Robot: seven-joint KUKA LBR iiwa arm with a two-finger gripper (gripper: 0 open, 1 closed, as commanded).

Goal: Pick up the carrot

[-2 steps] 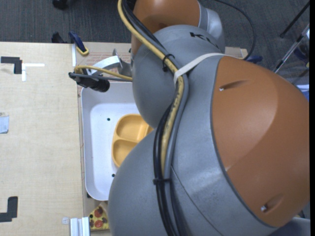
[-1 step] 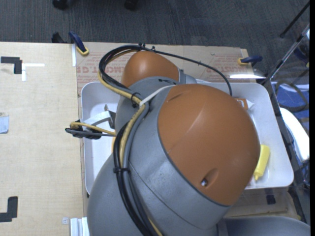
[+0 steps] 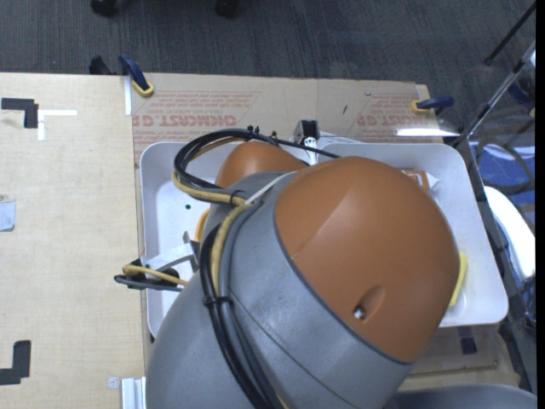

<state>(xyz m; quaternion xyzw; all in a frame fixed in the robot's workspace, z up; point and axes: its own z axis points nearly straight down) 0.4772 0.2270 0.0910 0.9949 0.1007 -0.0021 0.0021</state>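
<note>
The arm point(image 3: 281, 339) is nearest the camera and takes up the centre and lower part of the camera view. Its grey housing rises from the bottom edge and ends in a large orange dome point(image 3: 366, 237). A second, smaller orange section point(image 3: 255, 164) lies beyond it. Black and yellow cables point(image 3: 200, 156) loop from the smaller section down the left side of the grey housing. A short bundle of cable point(image 3: 145, 277) sticks out to the left over the rim of the left bin point(image 3: 157, 228).

Whether the gripper is spread or closed cannot be told.

The arm covers most of both bins. The position of the carrot cannot be told. In the right bin point(image 3: 477, 228), a small orange-edged item point(image 3: 415, 177) shows just past the dome's upper right edge; what it is cannot be told. A yellow strip point(image 3: 461, 279) shows at the dome's right edge.

The bins rest on cardboard point(image 3: 221, 109), which is held at its far edge by two clamps point(image 3: 136, 75) point(image 3: 433, 104). Light wooden bench surface point(image 3: 68, 254) lies to the left. Dark carpet point(image 3: 298, 24) lies beyond.
</note>
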